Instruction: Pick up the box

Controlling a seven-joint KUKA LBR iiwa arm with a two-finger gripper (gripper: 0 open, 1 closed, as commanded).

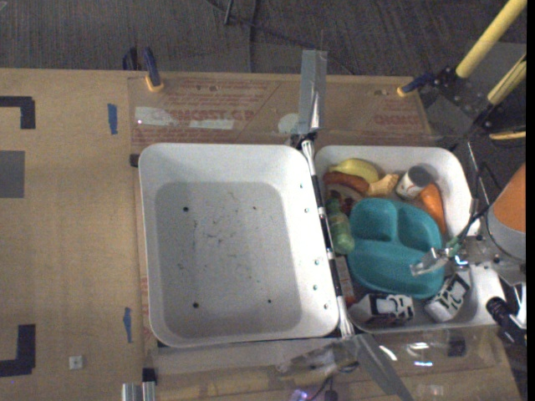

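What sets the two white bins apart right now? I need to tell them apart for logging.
The left bin shows its bare grey floor; the right bin is crowded with a teal container, a banana and other items. The gripper is over the right bin, not the left. Both are shallow, white and round-cornered.

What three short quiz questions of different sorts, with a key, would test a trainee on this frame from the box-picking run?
1. True or false: the gripper is over the left bin.
2. Multiple choice: the largest item in the right bin is A) a yellow banana, B) a teal container, C) a green bottle.
3. Fill in: the banana lies at the bin's ____ end in the camera view, top or bottom.

Key:
1. False; it is over the teal container in the right bin.
2. B.
3. Top.
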